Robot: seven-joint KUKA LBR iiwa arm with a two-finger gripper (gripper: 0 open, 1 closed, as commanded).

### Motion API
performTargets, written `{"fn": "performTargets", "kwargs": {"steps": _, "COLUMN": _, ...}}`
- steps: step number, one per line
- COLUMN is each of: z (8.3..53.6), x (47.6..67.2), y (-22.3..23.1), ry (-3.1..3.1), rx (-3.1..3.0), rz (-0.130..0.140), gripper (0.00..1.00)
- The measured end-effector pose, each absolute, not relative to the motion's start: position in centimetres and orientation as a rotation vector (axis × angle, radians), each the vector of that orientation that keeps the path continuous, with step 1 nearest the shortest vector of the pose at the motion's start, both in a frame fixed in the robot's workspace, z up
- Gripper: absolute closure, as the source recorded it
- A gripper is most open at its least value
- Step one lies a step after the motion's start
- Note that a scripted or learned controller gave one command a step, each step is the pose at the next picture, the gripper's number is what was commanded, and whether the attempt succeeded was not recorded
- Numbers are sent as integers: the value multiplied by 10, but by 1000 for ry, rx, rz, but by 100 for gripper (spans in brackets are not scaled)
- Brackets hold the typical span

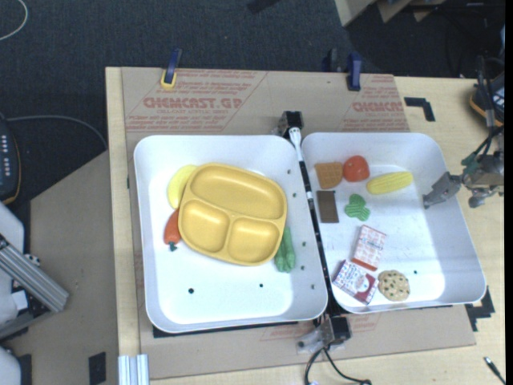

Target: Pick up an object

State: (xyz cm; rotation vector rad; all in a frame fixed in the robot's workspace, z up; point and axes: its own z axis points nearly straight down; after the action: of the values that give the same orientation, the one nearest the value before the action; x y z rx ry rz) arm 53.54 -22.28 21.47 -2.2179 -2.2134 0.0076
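Two shallow white bins (pixel 160 239) hold toy food; grey gripper (pixel 449 189) at right rim, grip state unclear.

**Open floor and clutter in the two bins**

In the right bin (pixel 457 239) I find bare floor along the right half, from the far wall to the near rim. The items crowd its left side: brown toast (pixel 329 174), tomato (pixel 356 168) and corn (pixel 389 183) in a far row, a dark bar (pixel 327 206) and green piece (pixel 357 208) below, then two cartons (pixel 362 263) and a cookie (pixel 393 285) near the front.

In the left bin (pixel 152 215), the yellow tray (pixel 232 213) fills the middle; a banana (pixel 178 184), a carrot (pixel 172 229) and a green vegetable (pixel 285 251) hug its edges. The front strip lies open.
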Motion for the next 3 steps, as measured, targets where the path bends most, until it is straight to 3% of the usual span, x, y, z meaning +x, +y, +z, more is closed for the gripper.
{"fn": "performTargets", "kwargs": {"steps": 1, "z": 219, "x": 538, "y": -223, "ry": -2222, "rx": -2222, "rz": 0, "gripper": 0}}
{"fn": "performTargets", "kwargs": {"steps": 3, "z": 125, "x": 551, "y": -215, "ry": -2219, "rx": -2215, "rz": 3, "gripper": 0}}
